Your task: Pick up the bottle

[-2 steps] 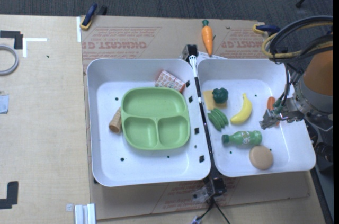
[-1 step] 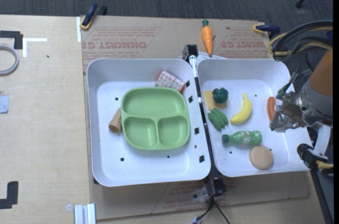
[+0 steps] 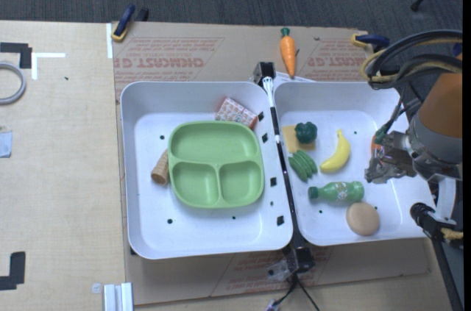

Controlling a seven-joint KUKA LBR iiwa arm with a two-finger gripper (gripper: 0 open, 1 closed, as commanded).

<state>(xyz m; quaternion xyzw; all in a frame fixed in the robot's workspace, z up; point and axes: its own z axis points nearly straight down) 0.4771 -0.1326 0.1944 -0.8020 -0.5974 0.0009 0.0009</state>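
A green bottle (image 3: 338, 192) lies on its side on the floor of the right bin (image 3: 324, 229), cap end pointing left. My gripper (image 3: 383, 170) hangs over the right side of that bin, a short way to the right of the bottle and slightly above it in the view. The bottle lies apart from the gripper, untouched. Shadow and the wrist body hide the fingertips.
The right bin also holds a yellow banana (image 3: 335, 152), a broccoli piece (image 3: 305, 131), a green pod-like vegetable (image 3: 302, 165) and a tan egg-shaped item (image 3: 363, 218). The left bin (image 3: 140, 214) holds a green divided plate (image 3: 216, 163), a cone and a small box. A carrot (image 3: 288, 51) lies behind the bins.
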